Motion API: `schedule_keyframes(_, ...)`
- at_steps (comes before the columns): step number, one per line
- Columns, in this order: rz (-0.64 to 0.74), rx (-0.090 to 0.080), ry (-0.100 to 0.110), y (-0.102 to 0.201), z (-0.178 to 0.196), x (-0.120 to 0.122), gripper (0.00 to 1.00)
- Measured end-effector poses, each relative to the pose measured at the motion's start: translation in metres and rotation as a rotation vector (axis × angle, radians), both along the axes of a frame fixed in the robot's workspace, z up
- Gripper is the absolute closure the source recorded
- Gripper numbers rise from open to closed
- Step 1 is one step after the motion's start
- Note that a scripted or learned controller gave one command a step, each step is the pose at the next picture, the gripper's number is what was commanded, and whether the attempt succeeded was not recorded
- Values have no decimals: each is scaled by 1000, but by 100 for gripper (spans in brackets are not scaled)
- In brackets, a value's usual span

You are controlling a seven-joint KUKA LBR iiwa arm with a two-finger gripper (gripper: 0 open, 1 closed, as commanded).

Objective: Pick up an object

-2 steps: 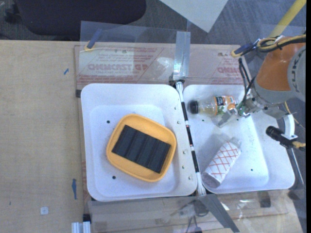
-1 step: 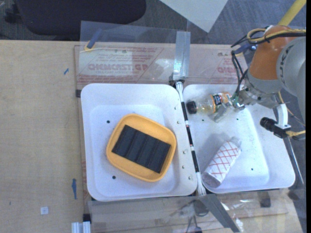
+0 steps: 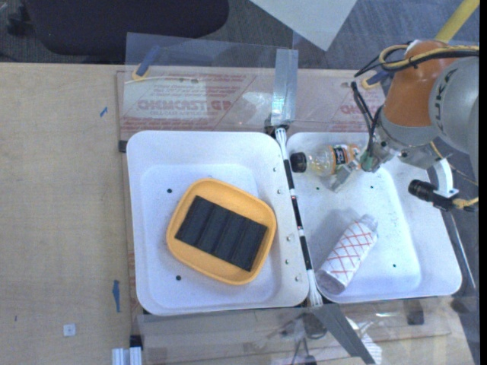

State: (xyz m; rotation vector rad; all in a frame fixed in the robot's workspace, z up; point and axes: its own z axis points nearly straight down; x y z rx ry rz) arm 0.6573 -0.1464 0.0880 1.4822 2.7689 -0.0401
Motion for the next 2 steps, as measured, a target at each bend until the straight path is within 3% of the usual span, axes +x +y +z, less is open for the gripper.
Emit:
schedule_keyframes(1,-5,-2,3,-3,11,-1,100)
schedule_keyframes(2,-56,-1,-29,39,107,11,100)
